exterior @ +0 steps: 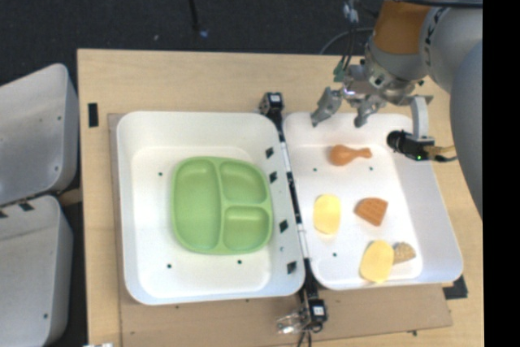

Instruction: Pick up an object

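Camera view: a pale wooden table [162, 77] carries two shallow white bins side by side, their inner edges touching along a seam set with small black clips.

The left white bin [128, 199] holds one thing: a light green plastic plate [199, 199], rounded at the corners and divided into three compartments. It lies flat near the middle of that bin.

The right white bin [418, 199] holds five small food-like pieces, all apart from the gripper:
- One orange-brown drumstick-shaped piece [349, 153] lies on its side in the far half of the bin.
- One pale yellow oval piece [327, 214] sits toward the seam.
- One orange-brown wedge-shaped piece [371, 210] lies just beside the oval, on the outer side.
- One brighter yellow rounded piece [377, 261] rests near the front edge.
- One small tan speckled piece [404, 253] touches the rounded piece.

The grey arm with its orange band [410, 4] reaches in from the right. Its two-finger gripper [343, 111] hangs over the far edge of the right bin, just beyond the drumstick-shaped piece. The two fingers [323, 107] are spread wide, with nothing between them. No piece is lifted; all five lie on the bin floor.

Off the table's left side stand two white rounded panels [32, 142], one behind the other.
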